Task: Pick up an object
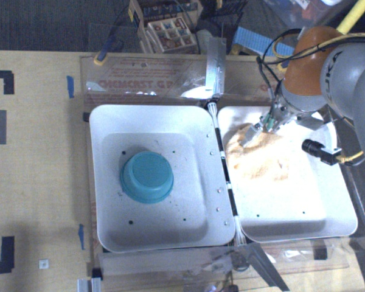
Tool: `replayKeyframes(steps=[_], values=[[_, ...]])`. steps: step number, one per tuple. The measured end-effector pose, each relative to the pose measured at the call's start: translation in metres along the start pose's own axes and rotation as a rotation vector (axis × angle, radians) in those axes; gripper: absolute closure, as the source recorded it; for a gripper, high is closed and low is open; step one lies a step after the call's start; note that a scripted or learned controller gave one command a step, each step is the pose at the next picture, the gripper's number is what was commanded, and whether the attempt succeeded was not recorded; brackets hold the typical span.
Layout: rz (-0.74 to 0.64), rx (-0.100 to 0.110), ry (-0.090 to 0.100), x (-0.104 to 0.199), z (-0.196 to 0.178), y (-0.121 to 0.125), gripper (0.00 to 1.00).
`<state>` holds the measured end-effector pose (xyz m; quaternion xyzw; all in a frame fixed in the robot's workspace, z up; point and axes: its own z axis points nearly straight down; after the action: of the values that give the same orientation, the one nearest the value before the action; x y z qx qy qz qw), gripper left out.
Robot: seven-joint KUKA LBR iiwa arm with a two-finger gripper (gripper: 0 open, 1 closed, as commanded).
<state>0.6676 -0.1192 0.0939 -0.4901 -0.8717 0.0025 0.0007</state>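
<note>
- Two white bins sit side by side before us; the left bin [103, 132] holds a blue bowl [147, 176], upside down near its middle.
- The right bin [334, 224] shows a brownish smear.
- The gripper [253, 134] reaches into its far-left corner; we cannot tell its state.

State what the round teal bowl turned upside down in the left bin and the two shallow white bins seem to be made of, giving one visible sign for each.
Round teal bowl: probably plastic, matte; its colour is even and it carries only a soft sheen. Left shallow white bin and right shallow white bin: likely moulded plastic, smooth and slightly glossy, with rounded corners and glare on the right one's floor.
</note>
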Motion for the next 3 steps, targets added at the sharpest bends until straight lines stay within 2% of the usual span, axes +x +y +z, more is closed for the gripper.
replayKeyframes(steps=[1, 2, 3], values=[[-0.002, -0.013, -0.008, -0.001, -0.011, 0.003, 1.0], [-0.131, -0.017, -0.01, -0.021, 0.0, -0.038, 1.0], [0.005, -0.008, -0.003, -0.02, -0.137, -0.02, 1.0]])
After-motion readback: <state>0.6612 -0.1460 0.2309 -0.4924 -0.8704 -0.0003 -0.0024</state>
